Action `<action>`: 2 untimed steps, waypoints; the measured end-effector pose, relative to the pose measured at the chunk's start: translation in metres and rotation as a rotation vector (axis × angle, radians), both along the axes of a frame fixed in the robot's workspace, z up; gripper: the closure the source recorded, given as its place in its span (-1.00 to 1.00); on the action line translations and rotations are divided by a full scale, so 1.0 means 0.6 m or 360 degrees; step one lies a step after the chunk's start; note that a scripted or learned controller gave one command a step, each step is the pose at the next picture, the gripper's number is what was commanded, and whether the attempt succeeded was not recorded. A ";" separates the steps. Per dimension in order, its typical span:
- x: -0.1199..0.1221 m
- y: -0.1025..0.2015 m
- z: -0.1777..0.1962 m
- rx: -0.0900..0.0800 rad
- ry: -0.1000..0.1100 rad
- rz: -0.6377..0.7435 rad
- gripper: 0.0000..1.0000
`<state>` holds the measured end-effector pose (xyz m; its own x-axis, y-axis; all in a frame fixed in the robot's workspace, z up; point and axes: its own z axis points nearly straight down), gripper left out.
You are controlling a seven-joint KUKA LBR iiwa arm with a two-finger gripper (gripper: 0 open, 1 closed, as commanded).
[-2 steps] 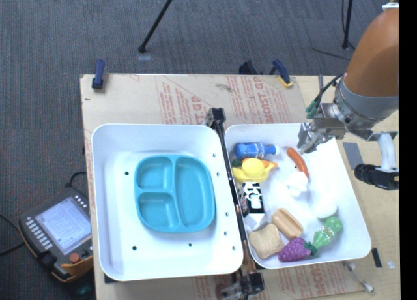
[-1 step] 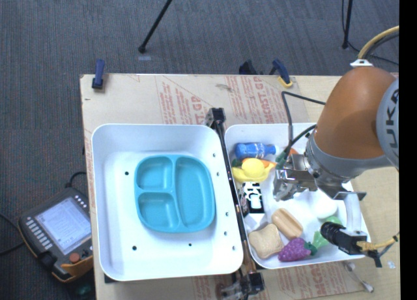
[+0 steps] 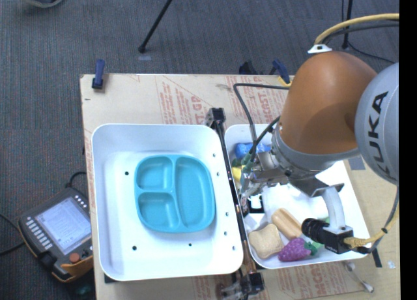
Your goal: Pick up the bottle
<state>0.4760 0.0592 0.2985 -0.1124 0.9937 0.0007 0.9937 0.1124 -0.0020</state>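
Lying in left bin [image 3: 107,162]: blue divided plate [image 3: 174,193]; right bin [image 3: 352,191]: toy foods [image 3: 280,233].

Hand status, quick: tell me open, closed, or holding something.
Hand: cannot be told; it sits low in the right bin, its tip hidden among the clutter.

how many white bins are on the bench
2: a shallow white plastic bin on the left holding a divided turquoise plate, and another on the right, partly hidden by the grey-and-orange arm.
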 end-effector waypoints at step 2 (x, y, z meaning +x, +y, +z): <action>-0.001 0.128 -0.080 0.0001 0.0003 0.0678 1.00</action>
